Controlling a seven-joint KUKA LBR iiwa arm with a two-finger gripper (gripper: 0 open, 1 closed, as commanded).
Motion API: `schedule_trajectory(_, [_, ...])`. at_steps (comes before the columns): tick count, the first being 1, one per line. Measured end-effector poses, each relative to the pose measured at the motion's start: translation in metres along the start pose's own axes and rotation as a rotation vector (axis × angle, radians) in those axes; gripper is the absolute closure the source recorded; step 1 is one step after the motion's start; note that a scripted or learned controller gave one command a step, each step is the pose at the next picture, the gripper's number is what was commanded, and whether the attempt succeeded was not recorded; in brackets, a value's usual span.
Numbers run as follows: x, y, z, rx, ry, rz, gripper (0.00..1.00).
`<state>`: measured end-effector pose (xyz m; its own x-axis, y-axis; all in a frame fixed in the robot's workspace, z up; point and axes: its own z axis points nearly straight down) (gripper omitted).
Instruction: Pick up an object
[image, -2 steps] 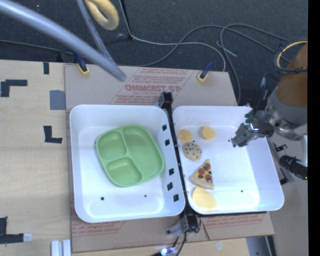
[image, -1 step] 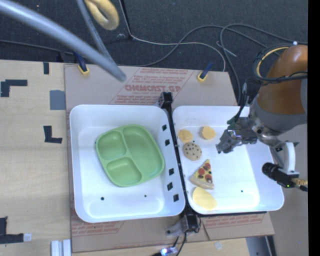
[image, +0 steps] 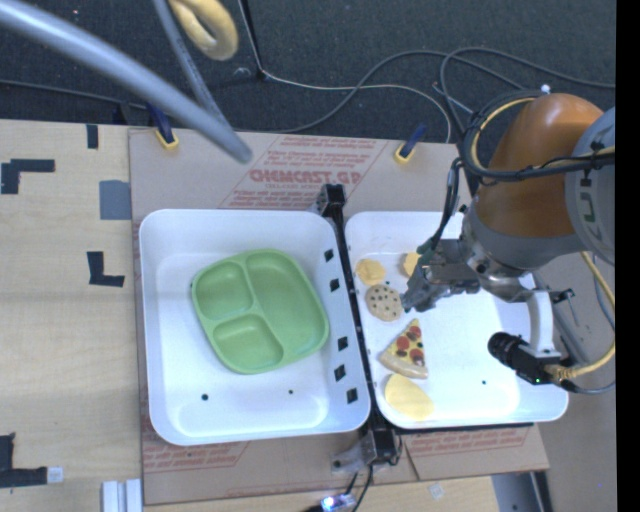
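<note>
In the right bin (image: 500, 400) lie several toy foods: a chocolate-chip cookie (image: 382, 301), a small yellow round piece (image: 370, 271), a pizza slice (image: 406, 349) and a pale yellow piece (image: 407, 397). A yellow bit (image: 411, 264) peeks out beside the wrist. My gripper (image: 418, 296) hangs low over the bin's left half, just right of the cookie and above the pizza slice. Its dark fingers point down and left. The arm's orange band and grey wrist cover the bin's back right.
The left bin (image: 170, 400) holds a green divided plate (image: 260, 310). A black divider (image: 345, 320) runs between the bins. Cables lie behind the bins, and a grey pole crosses the top left. A black fitting (image: 520, 358) sticks out near the right bin's right side.
</note>
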<state>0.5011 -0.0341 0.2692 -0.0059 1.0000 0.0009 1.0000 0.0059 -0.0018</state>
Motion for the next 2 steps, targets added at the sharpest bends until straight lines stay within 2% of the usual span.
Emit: schedule_trajectory(2, [0.109,-0.013,0.012,0.001,0.0,-0.001,1.0])
